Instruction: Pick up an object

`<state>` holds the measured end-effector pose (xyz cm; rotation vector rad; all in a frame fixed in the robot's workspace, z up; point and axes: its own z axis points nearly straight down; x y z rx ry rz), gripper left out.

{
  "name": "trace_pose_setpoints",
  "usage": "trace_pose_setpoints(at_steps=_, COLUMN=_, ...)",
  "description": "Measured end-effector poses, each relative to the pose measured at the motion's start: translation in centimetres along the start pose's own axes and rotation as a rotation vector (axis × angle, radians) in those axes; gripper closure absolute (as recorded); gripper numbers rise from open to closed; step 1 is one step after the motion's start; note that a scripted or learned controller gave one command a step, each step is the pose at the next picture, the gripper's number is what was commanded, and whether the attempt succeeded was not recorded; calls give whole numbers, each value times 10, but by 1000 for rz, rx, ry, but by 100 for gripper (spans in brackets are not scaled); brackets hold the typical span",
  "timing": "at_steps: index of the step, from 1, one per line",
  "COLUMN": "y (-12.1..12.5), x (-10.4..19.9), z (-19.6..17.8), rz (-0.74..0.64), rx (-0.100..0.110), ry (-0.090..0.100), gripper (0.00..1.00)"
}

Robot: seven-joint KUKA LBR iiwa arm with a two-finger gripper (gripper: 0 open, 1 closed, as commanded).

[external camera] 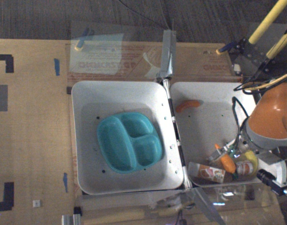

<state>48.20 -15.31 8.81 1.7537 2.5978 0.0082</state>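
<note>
My gripper (231,149) reaches down into the lower right part of the right bin (199,125), partly hidden under the arm's orange band (272,116). Right below it is a small pile of objects. It holds a small orange piece (227,163), a yellowish round item (248,162) and a clear bottle with a red label (208,172) lying on its side. An orange carrot-like piece (188,105) lies alone near the bin's far left corner. The gripper is close over the orange piece, but contact is hard to see.
The left bin (87,107) holds a teal divided plate (129,142) near its middle. A metal divider (173,125) runs between the two bins. Yellow poles (269,18) and cables stand at the back right.
</note>
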Motion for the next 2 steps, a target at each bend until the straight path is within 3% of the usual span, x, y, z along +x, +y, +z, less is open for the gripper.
trace_pose_setpoints(at_steps=1, y=0, x=-3, z=-11, rz=7, rx=-6, ry=-3, gripper=100)
trace_pose_setpoints(at_steps=2, y=63, x=10, z=-102, rz=105, rx=6, ry=1, gripper=100)
